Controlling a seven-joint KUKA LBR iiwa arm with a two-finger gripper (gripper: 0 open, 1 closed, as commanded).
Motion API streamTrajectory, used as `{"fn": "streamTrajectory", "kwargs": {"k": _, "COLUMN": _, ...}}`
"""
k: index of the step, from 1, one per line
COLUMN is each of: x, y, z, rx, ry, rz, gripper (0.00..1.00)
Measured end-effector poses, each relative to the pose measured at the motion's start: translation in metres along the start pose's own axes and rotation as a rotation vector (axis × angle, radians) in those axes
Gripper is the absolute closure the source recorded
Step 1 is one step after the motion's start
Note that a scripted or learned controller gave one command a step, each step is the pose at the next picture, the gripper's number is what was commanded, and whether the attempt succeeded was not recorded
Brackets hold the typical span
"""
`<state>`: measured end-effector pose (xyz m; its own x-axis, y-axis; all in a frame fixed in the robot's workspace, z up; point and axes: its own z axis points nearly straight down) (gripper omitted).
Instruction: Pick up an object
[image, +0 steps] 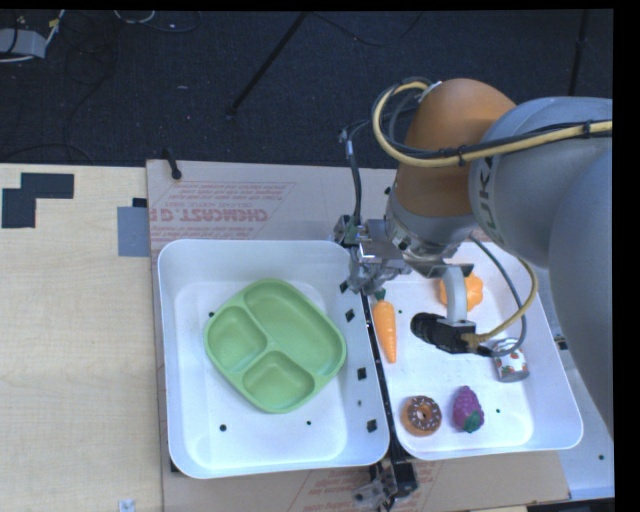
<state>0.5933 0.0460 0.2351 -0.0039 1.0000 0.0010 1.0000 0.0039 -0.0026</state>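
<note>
Orange and tapered, the toy carrot (385, 331) lies in the right bin (556, 425), just beside the wall it shares with the left bin (190, 440). The gripper (372, 280) hangs directly above the carrot's upper end, at twelve o'clock from it; whether the fingers are open or closed I cannot tell. At four o'clock from the carrot sit a doughnut (421, 414) and a purple grape bunch (467, 409). An orange fruit (472, 290) shows at two o'clock, partly hidden. A green divided plate (274, 344) lies in the left bin.
</note>
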Motion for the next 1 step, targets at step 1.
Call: {"fn": "streamTrajectory", "kwargs": {"k": 1, "x": 0.0585, "y": -0.0058, "z": 0.0009, "rx": 0.001, "ry": 0.000, "rz": 0.000, "gripper": 1.00}}
